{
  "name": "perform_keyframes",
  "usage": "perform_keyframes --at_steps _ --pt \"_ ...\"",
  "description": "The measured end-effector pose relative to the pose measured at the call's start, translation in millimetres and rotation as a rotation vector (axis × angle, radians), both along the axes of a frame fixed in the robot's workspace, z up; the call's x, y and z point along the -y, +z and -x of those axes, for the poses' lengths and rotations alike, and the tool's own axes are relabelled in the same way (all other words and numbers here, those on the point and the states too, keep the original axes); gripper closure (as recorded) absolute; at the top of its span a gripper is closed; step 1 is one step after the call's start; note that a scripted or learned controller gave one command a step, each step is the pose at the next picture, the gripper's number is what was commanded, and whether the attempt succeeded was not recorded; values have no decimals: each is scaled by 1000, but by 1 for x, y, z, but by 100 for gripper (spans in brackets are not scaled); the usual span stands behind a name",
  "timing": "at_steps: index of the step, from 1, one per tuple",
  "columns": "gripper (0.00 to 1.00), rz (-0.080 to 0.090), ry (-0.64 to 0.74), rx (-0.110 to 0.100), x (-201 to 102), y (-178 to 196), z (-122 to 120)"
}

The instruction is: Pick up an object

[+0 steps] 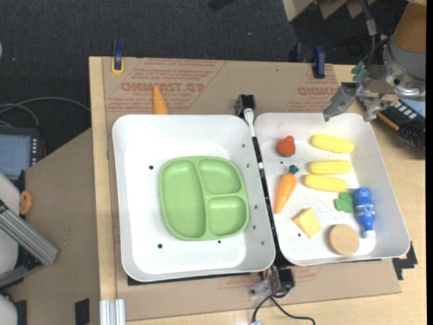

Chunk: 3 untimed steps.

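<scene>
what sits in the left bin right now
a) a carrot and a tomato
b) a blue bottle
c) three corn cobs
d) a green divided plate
d: the green divided plate lies alone in the left bin, while the corn cobs, blue bottle, carrot and tomato all lie in the right bin.
</scene>
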<state>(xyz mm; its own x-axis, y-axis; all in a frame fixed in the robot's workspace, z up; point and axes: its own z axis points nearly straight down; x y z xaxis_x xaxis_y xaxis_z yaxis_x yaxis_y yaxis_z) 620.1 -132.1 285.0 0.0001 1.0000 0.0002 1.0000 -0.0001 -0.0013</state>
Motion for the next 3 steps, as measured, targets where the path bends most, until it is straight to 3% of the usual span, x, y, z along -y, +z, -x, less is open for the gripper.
perform_keyframes --at_steps 1,2,3 --pt "0 -4 2 -13 -18 -174 1" --pt "0 13 0 35 -27 -190 37" --pt "0 10 1 32 -33 -190 64"
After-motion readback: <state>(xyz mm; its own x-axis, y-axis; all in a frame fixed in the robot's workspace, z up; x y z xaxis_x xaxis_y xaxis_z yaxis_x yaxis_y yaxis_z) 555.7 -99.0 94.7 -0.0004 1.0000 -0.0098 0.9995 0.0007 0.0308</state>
